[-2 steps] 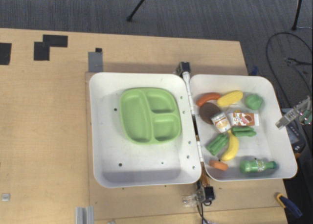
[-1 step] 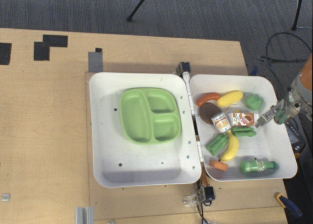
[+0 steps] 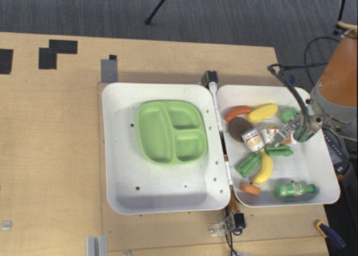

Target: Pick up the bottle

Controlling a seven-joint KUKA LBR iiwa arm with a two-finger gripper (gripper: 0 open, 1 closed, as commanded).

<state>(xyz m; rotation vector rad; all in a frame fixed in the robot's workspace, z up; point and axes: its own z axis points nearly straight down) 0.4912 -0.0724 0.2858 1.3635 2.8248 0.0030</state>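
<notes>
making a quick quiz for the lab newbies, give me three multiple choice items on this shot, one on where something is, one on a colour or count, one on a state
1. Where does the green bottle lie?
A. on the divided plate
B. at the near right corner of the right bin
C. on the bench outside the bins

2. What colour is the divided plate in the left bin?
A. light green
B. red
C. blue

3. How is the bottle resting?
A. standing upright
B. lying on its side
C. lifted in the air above the bin

Answers:
1 B, it sits by that bin's front wall, next to the right corner.
2 A, the plate is pale green against the white bin.
3 B, its length runs flat along the bin floor, apart from the gripper further back.
</notes>
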